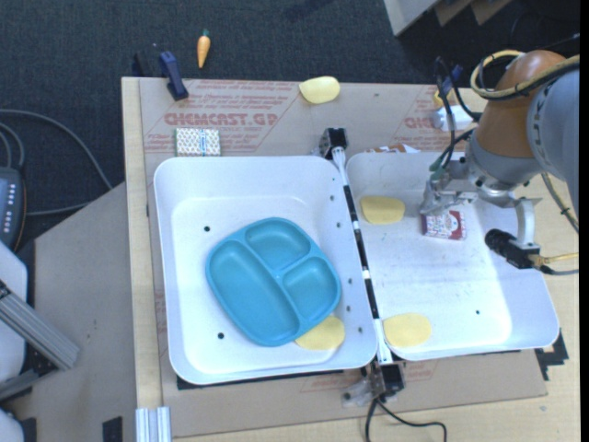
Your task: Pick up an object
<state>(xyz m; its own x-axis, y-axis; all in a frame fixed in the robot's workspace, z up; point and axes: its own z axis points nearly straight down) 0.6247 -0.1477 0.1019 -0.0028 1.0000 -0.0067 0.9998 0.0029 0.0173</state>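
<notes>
Glossy blue plastic tray (272, 279), smooth white plastic bins (175, 201), matt printed cardboard bench top (230, 109)

Arm in from the right, wrist turned down.
We see our grey arm (552, 109), orange band up top, bent steeply downward, with the gripper (443, 212) low at its end; its fingers sit too hidden to read.

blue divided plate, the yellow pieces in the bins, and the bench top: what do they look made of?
Blue divided plate: likely moulded plastic, smooth with a soft sheen and rounded compartment walls. Yellow pieces: matte, rounded, possibly foam or soft plastic; the view leaves it open. Bench top: looks like a sheet under brown printed masking paper, given the flat tan surface and red lettering.
</notes>
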